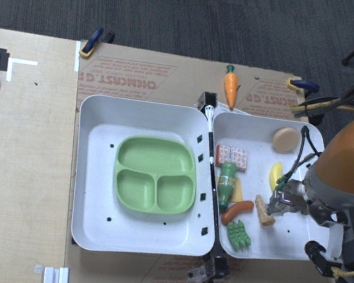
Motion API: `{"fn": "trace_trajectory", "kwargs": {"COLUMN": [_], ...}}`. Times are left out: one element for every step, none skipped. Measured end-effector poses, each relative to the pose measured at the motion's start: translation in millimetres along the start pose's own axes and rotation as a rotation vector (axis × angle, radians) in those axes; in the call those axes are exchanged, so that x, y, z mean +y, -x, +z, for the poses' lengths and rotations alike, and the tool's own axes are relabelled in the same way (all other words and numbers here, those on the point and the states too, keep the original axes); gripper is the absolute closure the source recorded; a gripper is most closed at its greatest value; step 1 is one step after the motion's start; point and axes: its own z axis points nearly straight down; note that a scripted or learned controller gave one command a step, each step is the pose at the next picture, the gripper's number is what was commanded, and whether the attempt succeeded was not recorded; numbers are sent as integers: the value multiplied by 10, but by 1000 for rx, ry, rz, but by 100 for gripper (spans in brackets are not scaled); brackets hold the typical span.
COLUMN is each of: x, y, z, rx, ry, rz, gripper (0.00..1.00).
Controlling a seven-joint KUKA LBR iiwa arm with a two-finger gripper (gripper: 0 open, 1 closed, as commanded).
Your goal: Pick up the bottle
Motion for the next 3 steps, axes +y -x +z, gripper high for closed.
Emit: {"fn": "trace_trajectory", "kwargs": {"x": [-33,-46,-114], "y": [-235,-325,-780], "z": [113,-885,-458], "rx": [1,-1,0], "ry": [-1,-1,-2], "rz": [90,279,132], "gripper": [100,100,100]}}
